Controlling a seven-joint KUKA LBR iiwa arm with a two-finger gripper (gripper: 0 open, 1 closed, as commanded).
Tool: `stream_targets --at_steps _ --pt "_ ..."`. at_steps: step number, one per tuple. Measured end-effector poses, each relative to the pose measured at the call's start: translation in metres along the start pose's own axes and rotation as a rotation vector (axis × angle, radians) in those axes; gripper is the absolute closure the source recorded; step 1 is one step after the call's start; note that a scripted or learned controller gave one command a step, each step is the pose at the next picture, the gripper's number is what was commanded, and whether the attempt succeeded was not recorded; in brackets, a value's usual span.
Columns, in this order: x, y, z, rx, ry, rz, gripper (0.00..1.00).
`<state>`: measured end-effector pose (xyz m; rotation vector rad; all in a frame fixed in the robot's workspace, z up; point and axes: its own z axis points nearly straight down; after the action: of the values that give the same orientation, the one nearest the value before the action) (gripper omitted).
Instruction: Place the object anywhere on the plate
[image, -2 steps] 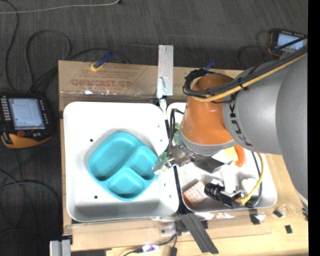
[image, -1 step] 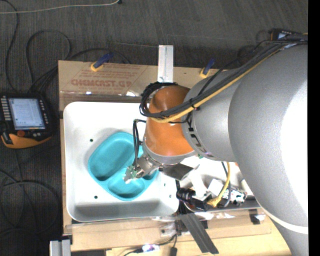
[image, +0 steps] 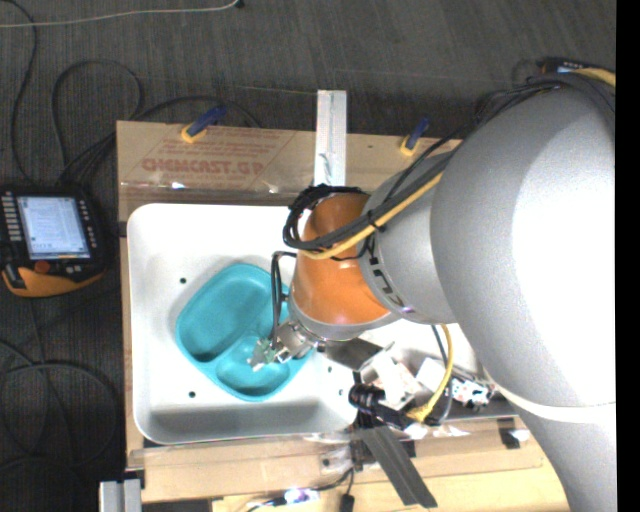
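Over the plate: gripper (image: 268, 353), at the plate's lower right part
Gripper state: cannot tell; it is too small and crowded against the plate
Plate (image: 225, 320): teal, shallow, lying in the left white bin (image: 160, 400), near its middle
Object: something small and greenish shows at the gripper's tip over the plate; whether it is the object is unclear
Arm (image: 520, 220): grey, reaching from the right, orange band (image: 340, 280) above the wrist, covering the right bin
Pendant (image: 48, 232): on the floor, left of the bench
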<state>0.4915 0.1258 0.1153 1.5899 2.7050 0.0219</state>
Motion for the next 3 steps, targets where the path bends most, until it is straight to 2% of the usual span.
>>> stream_targets --at_steps 1,2,3 --pt "-0.003 0.081 0.009 0.012 -0.011 -0.285 1.00" --pt "0.014 0.160 -0.046 0.016 -0.004 -0.339 1.00" --pt "0.022 0.121 -0.140 0.016 -0.004 -0.309 1.00"
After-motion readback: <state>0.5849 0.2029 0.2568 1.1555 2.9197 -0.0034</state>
